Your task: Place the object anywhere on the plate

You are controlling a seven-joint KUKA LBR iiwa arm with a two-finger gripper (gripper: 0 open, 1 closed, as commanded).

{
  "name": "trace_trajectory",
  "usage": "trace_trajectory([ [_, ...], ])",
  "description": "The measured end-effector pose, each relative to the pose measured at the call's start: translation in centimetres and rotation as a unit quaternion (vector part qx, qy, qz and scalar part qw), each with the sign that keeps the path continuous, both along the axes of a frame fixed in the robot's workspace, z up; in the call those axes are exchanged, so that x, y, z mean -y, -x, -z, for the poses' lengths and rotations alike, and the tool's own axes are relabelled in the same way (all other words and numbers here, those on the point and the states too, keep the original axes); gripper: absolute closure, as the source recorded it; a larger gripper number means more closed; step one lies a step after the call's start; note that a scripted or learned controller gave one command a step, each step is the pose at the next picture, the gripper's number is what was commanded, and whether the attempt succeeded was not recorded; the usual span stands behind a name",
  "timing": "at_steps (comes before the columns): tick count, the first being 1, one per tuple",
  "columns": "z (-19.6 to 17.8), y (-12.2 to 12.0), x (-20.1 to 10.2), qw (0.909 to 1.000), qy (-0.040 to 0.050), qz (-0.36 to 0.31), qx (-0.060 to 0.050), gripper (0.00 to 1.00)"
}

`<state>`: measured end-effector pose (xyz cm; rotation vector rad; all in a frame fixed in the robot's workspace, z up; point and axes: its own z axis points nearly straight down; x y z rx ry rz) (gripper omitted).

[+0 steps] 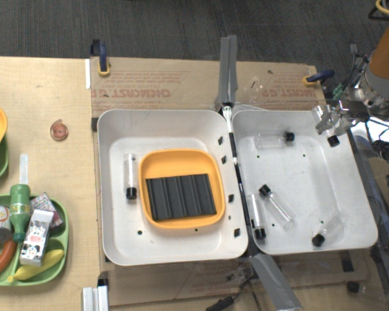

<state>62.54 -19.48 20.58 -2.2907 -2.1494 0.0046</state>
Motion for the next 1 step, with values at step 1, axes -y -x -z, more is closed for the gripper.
trace_trajectory([
  [1, -1.28, -3.40, 0.76, 0.9945, 0.0004, -0.105, 0.002, 1.00],
])
